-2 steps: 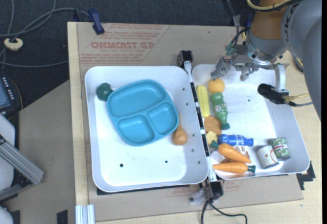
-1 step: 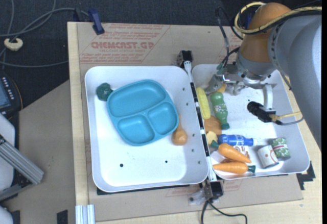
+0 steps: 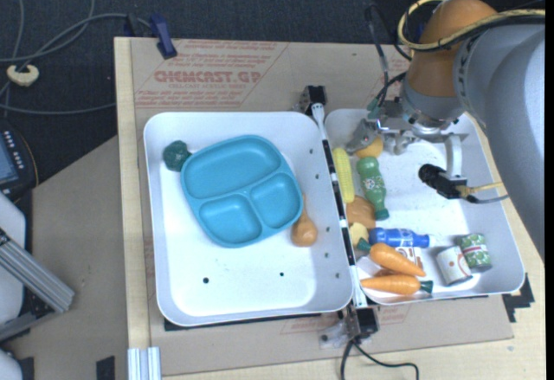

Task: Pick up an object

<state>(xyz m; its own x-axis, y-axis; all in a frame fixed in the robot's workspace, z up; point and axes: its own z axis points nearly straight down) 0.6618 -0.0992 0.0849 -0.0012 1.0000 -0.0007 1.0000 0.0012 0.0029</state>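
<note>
At upper right the arm's bulk covers much of the right bin [image 3: 511, 270], and the hand [image 3: 387, 134] above a yellow item [image 3: 372, 147] is too obscured to tell its grip.

My fingers hang over a small yellow-orange object [image 3: 372, 147] lying at the upper left of the right bin [image 3: 493, 240], right of centre in the frame, just above a green bottle [image 3: 371, 177].
</note>
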